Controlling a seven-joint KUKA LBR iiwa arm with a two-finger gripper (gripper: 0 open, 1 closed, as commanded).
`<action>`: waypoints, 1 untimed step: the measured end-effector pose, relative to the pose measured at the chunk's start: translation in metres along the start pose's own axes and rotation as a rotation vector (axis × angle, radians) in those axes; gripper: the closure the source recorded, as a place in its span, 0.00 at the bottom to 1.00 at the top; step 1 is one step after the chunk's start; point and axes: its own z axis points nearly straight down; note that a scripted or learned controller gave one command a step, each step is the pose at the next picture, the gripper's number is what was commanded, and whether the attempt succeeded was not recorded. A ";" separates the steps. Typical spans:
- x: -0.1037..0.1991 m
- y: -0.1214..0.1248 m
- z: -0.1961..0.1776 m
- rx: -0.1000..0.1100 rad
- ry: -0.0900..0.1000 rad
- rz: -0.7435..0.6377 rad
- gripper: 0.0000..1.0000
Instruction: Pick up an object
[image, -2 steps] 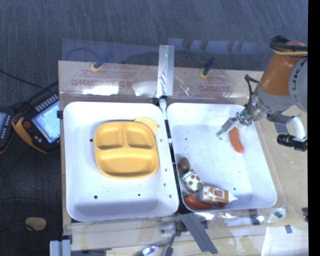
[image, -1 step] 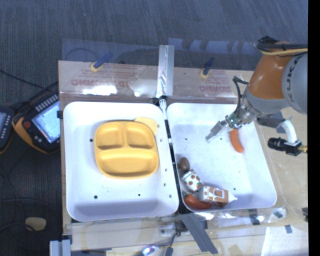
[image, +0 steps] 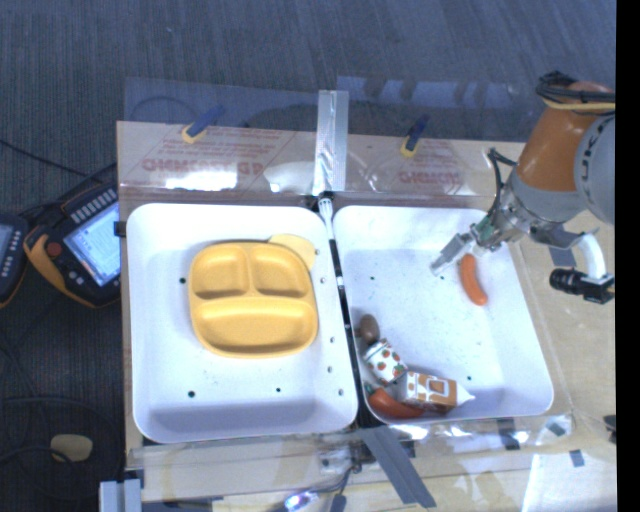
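Approach step: gripper (image: 458, 250) above right bin (image: 520, 395), near far right corner, fingers spread, nothing between; orange sausage (image: 473, 279) just beside, toward right edge; next, centre over it, descend, close

Table (image: 140, 140): pale wood-coloured top under a clear sheet. Bearing two shallow white bins side by side, left bin (image: 150, 330) and right bin (image: 525, 330), rims touching at centre.
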 end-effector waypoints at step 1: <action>-0.011 0.002 0.041 -0.023 -0.007 0.009 0.00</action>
